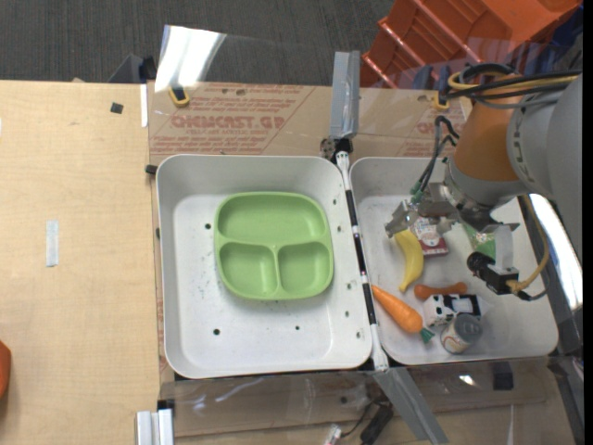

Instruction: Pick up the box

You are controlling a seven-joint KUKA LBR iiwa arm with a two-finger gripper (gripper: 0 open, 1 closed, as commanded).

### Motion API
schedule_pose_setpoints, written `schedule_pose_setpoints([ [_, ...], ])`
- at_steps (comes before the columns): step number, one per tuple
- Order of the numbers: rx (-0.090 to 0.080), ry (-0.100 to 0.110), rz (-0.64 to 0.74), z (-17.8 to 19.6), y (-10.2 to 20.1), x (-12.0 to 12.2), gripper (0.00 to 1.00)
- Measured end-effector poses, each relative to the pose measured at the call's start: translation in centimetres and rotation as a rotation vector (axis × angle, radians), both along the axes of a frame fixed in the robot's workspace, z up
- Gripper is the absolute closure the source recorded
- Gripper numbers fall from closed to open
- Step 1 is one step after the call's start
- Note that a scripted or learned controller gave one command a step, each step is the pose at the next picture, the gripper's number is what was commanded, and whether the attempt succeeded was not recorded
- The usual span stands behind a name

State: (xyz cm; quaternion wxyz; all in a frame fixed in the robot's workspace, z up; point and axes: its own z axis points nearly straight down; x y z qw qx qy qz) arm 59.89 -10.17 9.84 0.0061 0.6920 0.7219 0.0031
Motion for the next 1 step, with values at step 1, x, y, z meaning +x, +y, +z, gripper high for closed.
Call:
schedule_pose_setpoints([
  [1,0.001,0.002,-0.074,-0.11,-0.47,-7.52,0.0],
])
